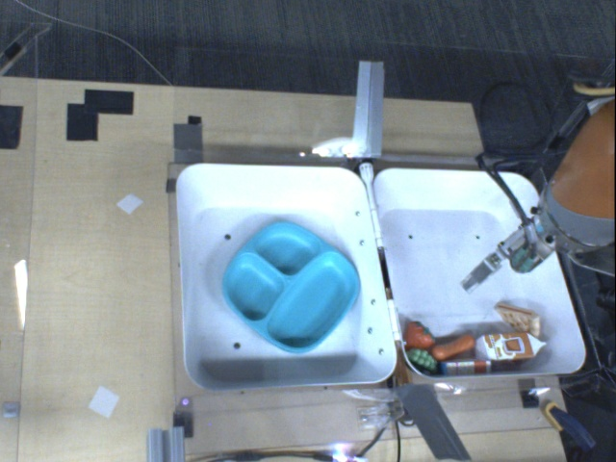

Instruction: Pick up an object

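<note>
One fixed camera looks down slantwise on both white bins point(289, 186).

We see the arm point(589, 176) reaching in from the right, its orange band above the grey wrist (partly cut off at the edge), and the gripper point(481, 274) slanting down and leftward, holding nothing.

Grey arm point(580, 221) with a broad orange band, black cables alongside.

A pale wooden bench point(87, 287) fills the lower view, marked with black squares point(96, 112) at its upper left. Beyond its far edge lies dark grey carpet point(289, 17), crossed by a thin cable point(115, 41).
</note>
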`<state>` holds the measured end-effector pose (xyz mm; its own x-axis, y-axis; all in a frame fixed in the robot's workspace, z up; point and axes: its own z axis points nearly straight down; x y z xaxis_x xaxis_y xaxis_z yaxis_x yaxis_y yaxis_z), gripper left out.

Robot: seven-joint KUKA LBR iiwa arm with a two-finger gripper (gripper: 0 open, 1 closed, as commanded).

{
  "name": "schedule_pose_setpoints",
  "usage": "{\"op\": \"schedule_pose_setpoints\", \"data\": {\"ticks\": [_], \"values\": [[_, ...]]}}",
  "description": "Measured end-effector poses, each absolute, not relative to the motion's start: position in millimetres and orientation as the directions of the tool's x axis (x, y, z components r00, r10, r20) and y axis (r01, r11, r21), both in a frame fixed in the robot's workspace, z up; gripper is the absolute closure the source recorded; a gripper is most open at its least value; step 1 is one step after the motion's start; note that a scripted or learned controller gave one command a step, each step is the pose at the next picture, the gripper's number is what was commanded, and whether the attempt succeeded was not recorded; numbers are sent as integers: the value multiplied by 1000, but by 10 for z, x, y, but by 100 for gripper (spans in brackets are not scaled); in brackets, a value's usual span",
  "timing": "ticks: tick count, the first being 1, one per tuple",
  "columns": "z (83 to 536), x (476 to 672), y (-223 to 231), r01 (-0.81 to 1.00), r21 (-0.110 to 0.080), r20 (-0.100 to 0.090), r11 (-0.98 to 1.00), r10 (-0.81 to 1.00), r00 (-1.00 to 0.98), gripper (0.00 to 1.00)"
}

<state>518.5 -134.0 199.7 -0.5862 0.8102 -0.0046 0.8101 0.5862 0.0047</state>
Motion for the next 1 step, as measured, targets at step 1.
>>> {"op": "schedule_pose_setpoints", "data": {"ticks": [1], "values": [[1095,4877,-1649,848,3,-2,530,848,-530,0]]}}
